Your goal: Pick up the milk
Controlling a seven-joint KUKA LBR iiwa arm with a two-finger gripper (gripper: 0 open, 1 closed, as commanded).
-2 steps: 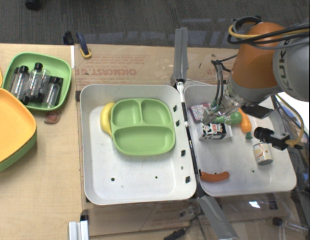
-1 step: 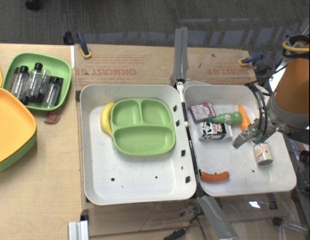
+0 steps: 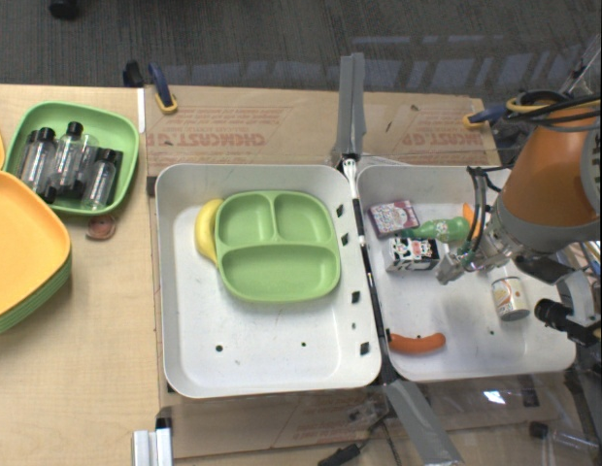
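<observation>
— Where's the gripper (image 3: pixel 454 265)?
— Low over the right bin (image 3: pixel 476 352), just right of the milk carton (image 3: pixel 414 252); I can't tell how it's set from this angle, and nothing shows clamped in it.
— And the rest, biggest first?
— The surface (image 3: pixel 78 377) carries both white bins. The left bin (image 3: pixel 272 357) holds a green divided plate (image 3: pixel 278 245) with a yellow thing (image 3: pixel 205 229) peeking from under its left edge. Off to the far left sit stacked orange plates (image 3: pixel 24 255) and a green tray (image 3: pixel 73 153) of small dark-capped bottles (image 3: pixel 68 163).
— And the right bin?
— The milk carton, black-and-white cow print, lies on its side near the bin's left wall. Above it is a purple packet (image 3: pixel 393 216); a green bottle (image 3: pixel 439 229) lies just right of that. A small can (image 3: pixel 510 297) lies beside the arm — and a sausage (image 3: pixel 418 342) lies near the front.
</observation>
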